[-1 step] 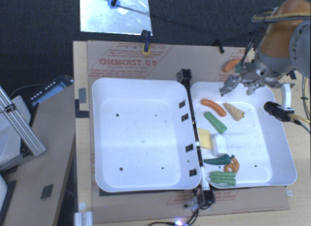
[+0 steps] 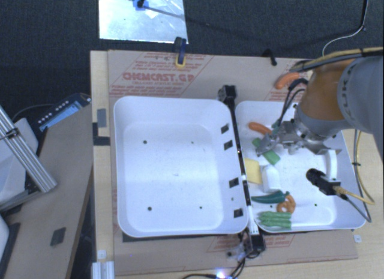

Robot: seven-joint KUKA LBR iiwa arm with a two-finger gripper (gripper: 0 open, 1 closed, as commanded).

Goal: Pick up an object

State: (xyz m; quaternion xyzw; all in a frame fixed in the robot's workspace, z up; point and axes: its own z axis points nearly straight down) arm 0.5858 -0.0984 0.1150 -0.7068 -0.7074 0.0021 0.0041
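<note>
- Gripper (image 2: 277, 141) hangs low in the right bin (image 2: 348, 212), just above the green block (image 2: 266, 152).
- Finger spacing: cannot tell.
- Nothing lifted; grasp and raise remain.

Two shallow white plastic bins: left bin (image 2: 174, 170) plain white with small dark specks; right bin (image 2: 345, 215) white. In the right bin: orange carrot-shaped piece (image 2: 259, 127), pale green block (image 2: 264, 146), yellow wedge (image 2: 253, 172), white bottle (image 2: 271, 179), dark teal pepper shape (image 2: 269, 197), bright green bean pod (image 2: 276, 219). Tan cardboard sheet (image 2: 159, 75) carries red lettering. Grey arm (image 2: 354, 92) with orange band.
</note>
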